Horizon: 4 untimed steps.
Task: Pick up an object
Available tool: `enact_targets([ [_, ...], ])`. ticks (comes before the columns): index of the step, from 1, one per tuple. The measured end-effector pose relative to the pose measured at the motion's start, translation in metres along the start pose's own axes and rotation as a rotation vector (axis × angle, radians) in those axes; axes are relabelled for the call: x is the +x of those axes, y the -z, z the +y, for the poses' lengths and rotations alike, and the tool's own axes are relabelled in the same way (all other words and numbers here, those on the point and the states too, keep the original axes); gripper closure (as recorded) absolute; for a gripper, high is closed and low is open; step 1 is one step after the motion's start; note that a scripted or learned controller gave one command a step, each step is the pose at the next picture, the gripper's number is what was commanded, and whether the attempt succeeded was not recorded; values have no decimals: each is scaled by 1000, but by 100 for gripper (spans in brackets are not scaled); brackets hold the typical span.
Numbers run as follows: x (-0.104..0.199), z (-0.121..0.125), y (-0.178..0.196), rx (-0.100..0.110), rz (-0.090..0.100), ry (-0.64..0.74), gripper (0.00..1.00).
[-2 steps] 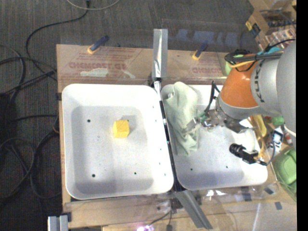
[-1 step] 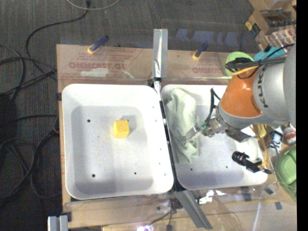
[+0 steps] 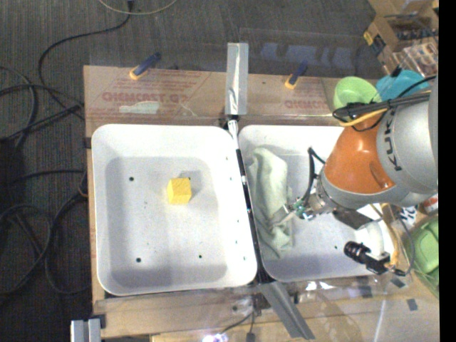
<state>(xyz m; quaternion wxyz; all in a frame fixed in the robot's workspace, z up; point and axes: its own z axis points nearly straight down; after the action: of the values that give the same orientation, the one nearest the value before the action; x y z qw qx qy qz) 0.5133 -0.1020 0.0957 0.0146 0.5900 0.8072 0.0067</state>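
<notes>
A small yellow cube (image 3: 179, 190) lies alone near the middle of the left bin (image 3: 121, 262). A crumpled pale green cloth (image 3: 269, 184) lies along the left side of the right bin (image 3: 320, 258), from its back down to the front. My gripper (image 3: 299, 209) is low in the right bin, at the cloth's right edge and seemingly touching it. The orange band and grey wrist (image 3: 363, 162) hang over the bin's right half and hide the floor there.
The two bins meet at a ridge (image 3: 244, 191) between cube and cloth. Behind the right bin stand a green bowl (image 3: 355, 91) and a teal thing (image 3: 402, 84). Two clamps (image 3: 144, 65) (image 3: 296, 74) hold the cardboard backing. A green object (image 3: 429, 246) sits at the far right.
</notes>
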Motion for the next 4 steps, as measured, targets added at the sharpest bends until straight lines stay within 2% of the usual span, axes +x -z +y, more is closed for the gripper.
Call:
enact_targets([
  [1,-35,87,-4,7,6,-15,0],
  [2,-24,-1,23,31,13,-103,0],
  [3,-122,77,-4,18,8,-81,0],
  [4,-122,77,-4,18,7,-80,0],
])
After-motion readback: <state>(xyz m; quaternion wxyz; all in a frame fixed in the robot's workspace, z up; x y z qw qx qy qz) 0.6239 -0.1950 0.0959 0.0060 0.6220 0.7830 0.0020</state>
